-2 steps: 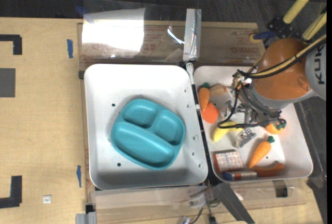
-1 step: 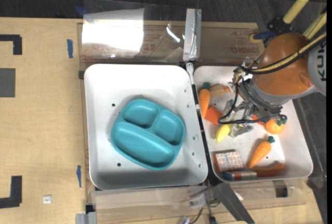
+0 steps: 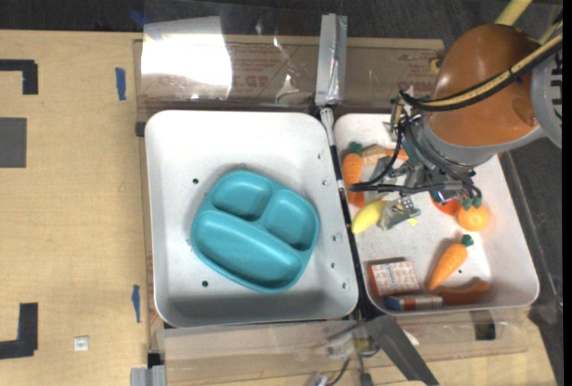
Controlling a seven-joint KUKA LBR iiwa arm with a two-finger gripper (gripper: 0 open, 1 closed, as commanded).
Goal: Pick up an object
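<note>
Arm [image 3: 487,89]: grey with an orange band, reaching in from the right and hanging low over the right bin [image 3: 518,241]; its bulk and cabling cover the upper middle of that bin. Left bin [image 3: 179,152]: white, shallow, holding one teal divided plate [image 3: 255,228] set slightly askew near its centre. Right bin, contents: a carrot [image 3: 449,262] lying tilted toward the lower right; a second orange vegetable [image 3: 354,168] at the upper left wall; a small orange fruit [image 3: 472,216] just under the wrist; a yellow piece like a banana [image 3: 367,218] near the dividing wall; a small red-and-white box [image 3: 391,275] by the front wall; a dark red stick-shaped item [image 3: 442,297] along the front edge. Gripper [image 3: 404,207]: down among the items, just beside the yellow piece; whether it is spread or closed cannot be told, and nothing is seen gripped. Status, as judged: approach made, every item resting on the bin floor, pickup and lift remaining.
</note>
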